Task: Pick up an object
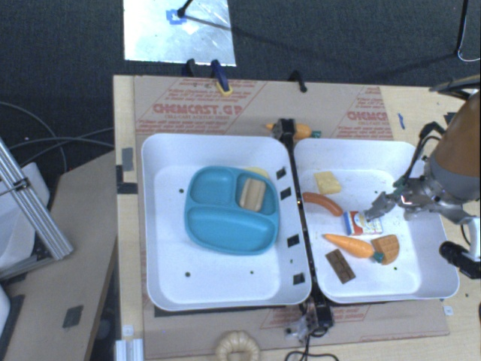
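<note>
In the right bin point(432, 277), toward its right edge, the gripper point(373, 211) hangs over a small red-and-white carton point(359, 223), beside the carrot point(350, 245) and sausage point(322, 203). Whether its fingers are spread or clenched, I cannot tell. The carton looks light and crushable, best pinched across its flat sides.

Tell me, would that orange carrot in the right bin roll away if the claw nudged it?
Probably a little. The carrot looks round and tapered, so it would likely roll in a curve rather than straight. It looks like smooth toy plastic, so perhaps light, stiff and slippery. The waffle-like piece beside its tip might stop it.
</note>
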{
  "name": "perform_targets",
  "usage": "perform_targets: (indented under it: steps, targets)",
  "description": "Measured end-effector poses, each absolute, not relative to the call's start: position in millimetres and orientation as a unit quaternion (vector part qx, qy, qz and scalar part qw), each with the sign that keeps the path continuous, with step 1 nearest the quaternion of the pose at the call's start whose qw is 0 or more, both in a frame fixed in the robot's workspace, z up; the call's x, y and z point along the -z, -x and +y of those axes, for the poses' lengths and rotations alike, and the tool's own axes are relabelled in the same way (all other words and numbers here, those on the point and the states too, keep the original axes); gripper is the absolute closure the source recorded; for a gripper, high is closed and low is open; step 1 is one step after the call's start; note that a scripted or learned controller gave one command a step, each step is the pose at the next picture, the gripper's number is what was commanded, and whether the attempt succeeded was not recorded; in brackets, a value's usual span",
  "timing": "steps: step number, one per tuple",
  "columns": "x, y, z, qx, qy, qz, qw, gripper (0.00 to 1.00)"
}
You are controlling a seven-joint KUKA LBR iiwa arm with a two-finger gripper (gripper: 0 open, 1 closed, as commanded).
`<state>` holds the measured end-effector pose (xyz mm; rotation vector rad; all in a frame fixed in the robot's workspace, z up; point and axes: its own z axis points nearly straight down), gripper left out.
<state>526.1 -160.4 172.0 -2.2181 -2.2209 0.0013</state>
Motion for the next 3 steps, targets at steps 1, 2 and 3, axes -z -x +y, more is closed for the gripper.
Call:
perform_targets:
  steps: [1, 2, 3]
  targets:
    - [-115.2, -517.9, -154.9, -0.0006, 0.707, -0.707, 0.002, 0.00]
    - [-84.3, -519.8, -154.4, 0.0012, 0.706, -0.708, -0.002, 0.00]
    - [-95.1, -519.5, -155.0, 0.0009, 0.707, -0.707, -0.001, 1.00]
